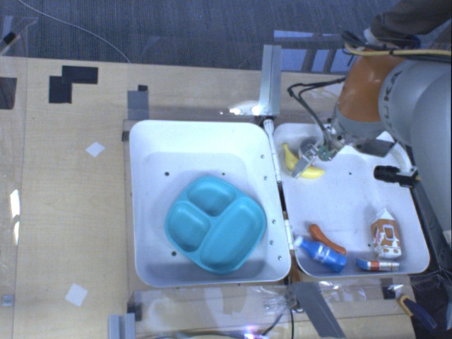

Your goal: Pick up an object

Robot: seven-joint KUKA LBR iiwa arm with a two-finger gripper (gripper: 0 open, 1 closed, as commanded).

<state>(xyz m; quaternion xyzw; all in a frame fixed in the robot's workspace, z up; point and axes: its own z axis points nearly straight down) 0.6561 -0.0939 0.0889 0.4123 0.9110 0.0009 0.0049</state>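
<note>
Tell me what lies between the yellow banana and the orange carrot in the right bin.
In the camera view, only bare white bin floor lies between the yellow banana and the orange carrot.

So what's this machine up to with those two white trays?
A robot arm reaches in from the right, its gripper down at a yellow banana-shaped toy in the right bin's far-left corner. Whether it has hold of it is unclear. The left bin contains a blue divided plate.
</note>
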